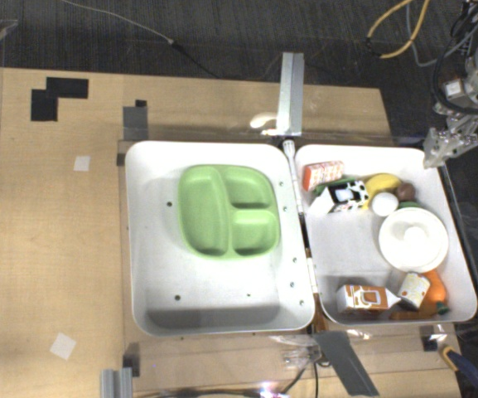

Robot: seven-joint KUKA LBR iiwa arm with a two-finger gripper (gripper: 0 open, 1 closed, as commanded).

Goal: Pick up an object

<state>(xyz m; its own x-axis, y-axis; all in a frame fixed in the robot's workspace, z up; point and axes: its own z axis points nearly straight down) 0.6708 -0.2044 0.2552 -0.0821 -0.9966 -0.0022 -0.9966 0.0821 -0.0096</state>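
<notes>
Tan wood bench [48,247] on dark carpet floor [181,15], black tape patches [56,96] at far left, yellow cable [404,15] looping on the floor far right. Two white bins side by side. Right bin [346,247]: near edge has a brown carton [364,298], a small white-orange pack [412,288] and an orange item [437,293]; mid, a white round lid [413,239]; far end, red-white box [323,173], black-white carton [346,194], banana [382,183]. Left bin [152,222] holds a green divided tray [228,210]. Gripper [447,145] hangs just past the right bin's far right corner, above the rim; finger state cannot tell, nothing seen held.
</notes>
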